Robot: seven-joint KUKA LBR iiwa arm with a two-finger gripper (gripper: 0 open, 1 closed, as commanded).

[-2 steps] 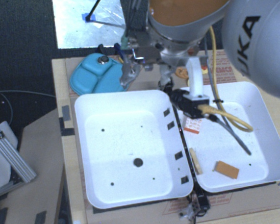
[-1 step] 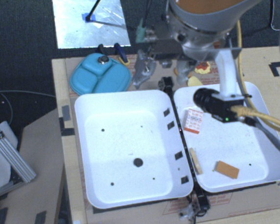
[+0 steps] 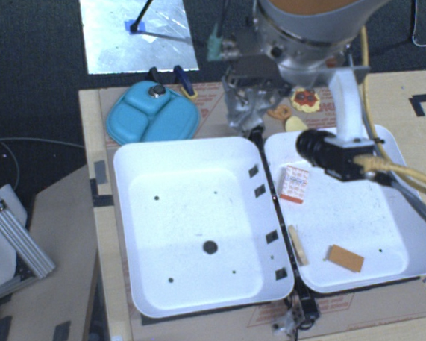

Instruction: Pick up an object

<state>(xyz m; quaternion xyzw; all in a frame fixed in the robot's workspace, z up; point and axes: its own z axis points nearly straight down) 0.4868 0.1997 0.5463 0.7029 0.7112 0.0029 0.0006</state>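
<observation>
Our gripper [image 3: 249, 121] hangs at upper centre, we can't tell its grip, and the red-and-white packet [image 3: 295, 183] lies below, slightly right.

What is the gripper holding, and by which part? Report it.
It cannot be told: the gripper, over the far corner of the left bin, is too blurred to judge.

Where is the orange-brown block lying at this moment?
In the camera view, the orange-brown block lies in the right bin, near its front edge, just right of a pale wooden stick.

Smooth white plastic bins [image 3: 131, 211], glossy blue tray [image 3: 151, 113]
</observation>
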